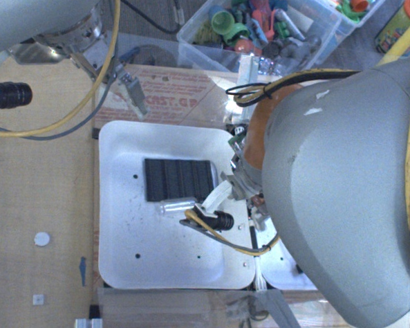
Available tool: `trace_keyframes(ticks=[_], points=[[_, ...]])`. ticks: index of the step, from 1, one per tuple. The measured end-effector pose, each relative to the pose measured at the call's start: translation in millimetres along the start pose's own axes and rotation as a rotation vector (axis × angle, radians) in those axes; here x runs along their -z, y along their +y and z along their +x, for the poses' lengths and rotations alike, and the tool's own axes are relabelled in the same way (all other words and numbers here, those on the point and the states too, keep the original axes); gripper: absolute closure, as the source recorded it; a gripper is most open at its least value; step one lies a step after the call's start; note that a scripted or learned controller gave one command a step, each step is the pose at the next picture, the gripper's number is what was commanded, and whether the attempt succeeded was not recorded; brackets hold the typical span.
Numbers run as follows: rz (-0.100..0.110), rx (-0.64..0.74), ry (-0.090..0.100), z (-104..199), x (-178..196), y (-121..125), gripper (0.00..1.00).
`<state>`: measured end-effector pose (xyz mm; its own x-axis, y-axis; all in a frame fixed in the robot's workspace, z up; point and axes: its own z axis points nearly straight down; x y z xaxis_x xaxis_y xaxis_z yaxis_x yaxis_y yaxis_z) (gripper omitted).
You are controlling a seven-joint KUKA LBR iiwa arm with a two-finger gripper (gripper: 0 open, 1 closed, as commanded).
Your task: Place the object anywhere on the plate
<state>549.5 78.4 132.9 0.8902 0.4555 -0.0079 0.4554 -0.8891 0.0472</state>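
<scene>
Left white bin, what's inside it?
A dark ribbed plate lies flat inside, with a small clear object by its near edge. The arm hides the right edge of the bin.

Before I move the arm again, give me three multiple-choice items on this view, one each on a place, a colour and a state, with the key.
1. Where does the black ribbed rectangular plate lie?
A. in the right bin
B. in the left shallow white bin
C. on the bench outside both bins

2. What colour is the band above the grey arm's wrist?
A. blue
B. green
C. orange

3. How does the small clear plastic piece lie?
A. on the bin floor, just off the plate's lower edge
B. centred on top of the plate
C. outside the bin

Key:
1 B: white bin floor shows around the plate on its left, upper and lower sides.
2 C: an orange strip shows beside the grey casing.
3 A: the piece lies below the ribbed surface, on white floor.
</scene>
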Motion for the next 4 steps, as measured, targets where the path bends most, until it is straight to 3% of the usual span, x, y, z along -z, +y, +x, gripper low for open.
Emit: trace_keyframes(ticks=[2, 3, 4], points=[[-0.001, -0.024, 0.002, 0.6, 0.3, 0.3, 1.0], [-0.012, -0.021, 0.026, -6.4, -0.1, -2.5, 1.0], [-0.014, -0.037, 0.027, -6.2, -0.2, -2.8, 1.0]])
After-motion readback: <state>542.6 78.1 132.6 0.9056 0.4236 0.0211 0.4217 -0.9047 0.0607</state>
